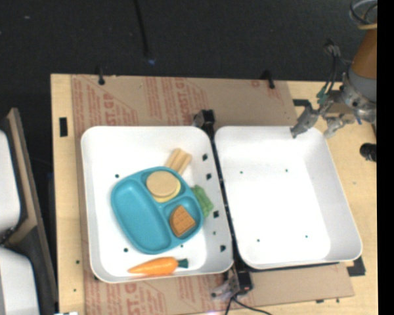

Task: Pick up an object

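Surface (184, 94): two white bins side by side. The left bin (95, 176) carries all the objects; the right bin (282, 202) shows only its bare floor.

Contents of the left bin: a blue tray (141, 218) lies near the middle, set at a slant. A round tan disc (163, 184) sits in its upper compartment and a brown toast-like piece (182, 220) in its lower right compartment. A pale wooden block (178, 160) rests just beyond the tray's upper edge, touching or nearly touching it. A green piece (203, 201) shows beside the tray's right edge, partly hidden. A carrot (156, 266) lies on its side near the front wall, apart from the tray.

Hand (313, 120): at the far right corner of the right bin, over its rim, well apart from every object. The two fingers (301, 125) appear spread, with nothing between them; the hand is empty.

Step in hand: approach not yet begun in earnest; no object is engaged.

Next move, as judged: travel left across the right bin to the left bin, settle over one item and descend with fingers apart. The carrot looks the easiest candidate, lying clear of its neighbours; the wall close beside it could foul a finger.
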